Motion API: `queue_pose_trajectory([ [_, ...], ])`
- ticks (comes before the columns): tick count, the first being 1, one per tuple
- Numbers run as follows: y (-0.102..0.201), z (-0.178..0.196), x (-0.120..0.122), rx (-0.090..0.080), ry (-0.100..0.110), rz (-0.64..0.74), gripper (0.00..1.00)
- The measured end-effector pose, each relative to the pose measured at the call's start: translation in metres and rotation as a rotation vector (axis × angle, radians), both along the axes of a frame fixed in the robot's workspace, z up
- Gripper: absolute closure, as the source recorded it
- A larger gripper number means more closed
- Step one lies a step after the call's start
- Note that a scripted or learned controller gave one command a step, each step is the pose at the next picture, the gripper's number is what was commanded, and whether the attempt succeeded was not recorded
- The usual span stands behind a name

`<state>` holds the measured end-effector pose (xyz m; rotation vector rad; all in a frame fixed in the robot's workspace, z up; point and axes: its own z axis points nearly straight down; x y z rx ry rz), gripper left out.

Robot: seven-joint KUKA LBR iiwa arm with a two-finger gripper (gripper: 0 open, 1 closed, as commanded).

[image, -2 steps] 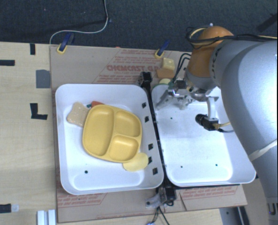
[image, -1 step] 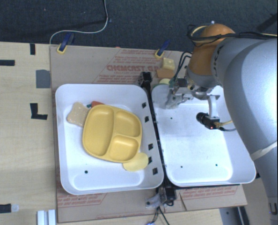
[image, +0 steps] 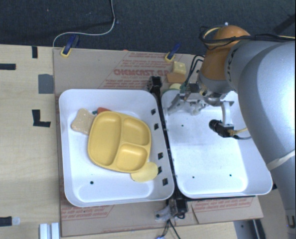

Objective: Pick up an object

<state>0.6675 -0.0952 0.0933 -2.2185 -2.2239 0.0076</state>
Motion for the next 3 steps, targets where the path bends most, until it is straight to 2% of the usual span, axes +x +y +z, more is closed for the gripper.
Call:
queue_pose_trajectory([
  [1,-0.073,0.057,0.001,-0.001,-0.008,-0.006,0.0],
  [2,-0.002,-0.012,0.0,0.001,0.001,0.004,0.0],
  [3,-0.005,0.001,0.0,0.001,-0.002,0.001,1.0],
])
